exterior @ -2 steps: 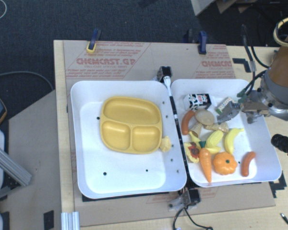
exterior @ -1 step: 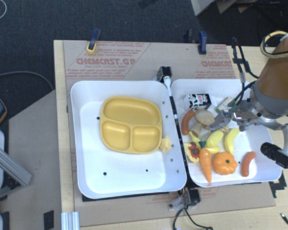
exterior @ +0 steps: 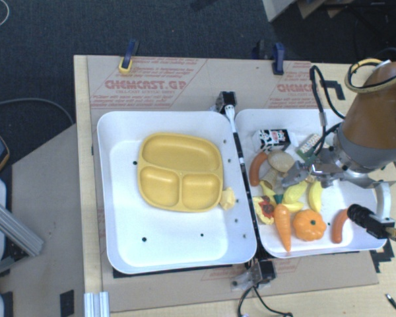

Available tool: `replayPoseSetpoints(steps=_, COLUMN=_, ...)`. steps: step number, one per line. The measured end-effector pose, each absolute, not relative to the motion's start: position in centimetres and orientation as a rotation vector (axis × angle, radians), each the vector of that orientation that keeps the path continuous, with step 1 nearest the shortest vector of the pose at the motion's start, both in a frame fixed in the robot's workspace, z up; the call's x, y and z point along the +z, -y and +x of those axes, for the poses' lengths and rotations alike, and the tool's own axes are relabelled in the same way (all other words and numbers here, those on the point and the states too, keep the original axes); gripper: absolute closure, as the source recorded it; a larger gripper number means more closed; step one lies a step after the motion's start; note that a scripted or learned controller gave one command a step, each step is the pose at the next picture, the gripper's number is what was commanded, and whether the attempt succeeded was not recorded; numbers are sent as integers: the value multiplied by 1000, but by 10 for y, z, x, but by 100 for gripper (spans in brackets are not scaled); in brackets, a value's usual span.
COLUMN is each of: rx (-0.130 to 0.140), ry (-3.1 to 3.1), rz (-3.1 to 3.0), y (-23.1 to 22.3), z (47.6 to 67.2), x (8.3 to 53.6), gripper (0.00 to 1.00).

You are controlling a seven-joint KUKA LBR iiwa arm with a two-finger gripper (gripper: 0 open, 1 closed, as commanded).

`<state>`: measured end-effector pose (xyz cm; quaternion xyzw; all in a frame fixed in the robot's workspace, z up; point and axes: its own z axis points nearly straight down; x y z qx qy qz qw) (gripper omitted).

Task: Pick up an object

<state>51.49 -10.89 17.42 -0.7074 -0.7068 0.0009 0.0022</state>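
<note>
Your arm (exterior: 373, 121) is reaching into the right bin (exterior: 356, 243), with the gripper (exterior: 302, 172) down in the toy food pile. Honestly can't tell how it's set. Right by it you've got a banana (exterior: 315, 195), an orange (exterior: 309, 224), a carrot (exterior: 283, 226) and a sausage (exterior: 255, 168). The left bin (exterior: 119, 197) has a yellow divided plate (exterior: 180, 172).
</note>
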Motion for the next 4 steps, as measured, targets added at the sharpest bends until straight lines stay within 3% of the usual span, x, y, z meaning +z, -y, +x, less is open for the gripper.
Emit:
replayPoseSetpoints(steps=2, rx=2, ry=2220, rz=-2224, y=109, z=513, x=83, gripper=0)
replayPoseSetpoints(steps=3, rx=-2, ry=2221, rz=-2225, y=108, z=513, x=95, gripper=100)
replayPoseSetpoints(steps=4, rx=-2, ry=2224, rz=-2222, y=98, z=510, x=147, gripper=100)
